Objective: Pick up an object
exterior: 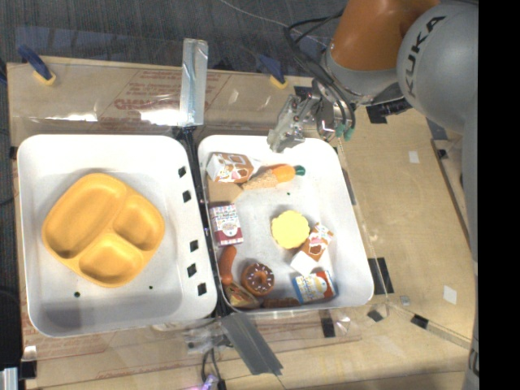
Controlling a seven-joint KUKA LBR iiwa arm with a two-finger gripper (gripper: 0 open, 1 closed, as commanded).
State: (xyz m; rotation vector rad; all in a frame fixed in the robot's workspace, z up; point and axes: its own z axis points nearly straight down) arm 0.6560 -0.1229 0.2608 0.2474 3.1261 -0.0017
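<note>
My gripper (283, 139) hangs over the far rim of the right bin (351, 218), its fingers apart and nothing between them. Just below it lie a toy carrot (278, 173) and a small printed carton (229, 167). Further down the bin sit a yellow round piece (290, 230), a dark red box (226, 223), a chocolate doughnut (259, 277), a sausage (227, 263) and a small can (313, 286).
The left bin (32, 218) holds a yellow divided tray (103, 227). A grey tape strip (194, 84) stands at the back between the bins. The arm's orange band (375, 19) and grey body fill the upper right.
</note>
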